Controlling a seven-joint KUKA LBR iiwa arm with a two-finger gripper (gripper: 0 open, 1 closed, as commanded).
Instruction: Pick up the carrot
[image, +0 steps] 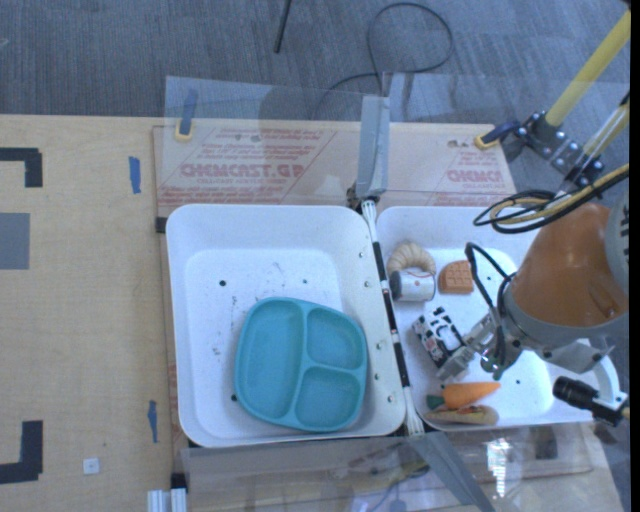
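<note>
The carrot is orange with a green top and lies near the front edge of the right bin. It rests just above a pale yellow banana-like piece. My gripper hangs directly over the carrot, its fingers pointing down toward it. The arm's orange band and grey wrist cover the right side of the bin. Nothing shows between the fingers.
The right bin also holds a croissant, a small silver can, an orange cracker-like piece and a black-and-white object. A teal divided plate lies in the left bin.
</note>
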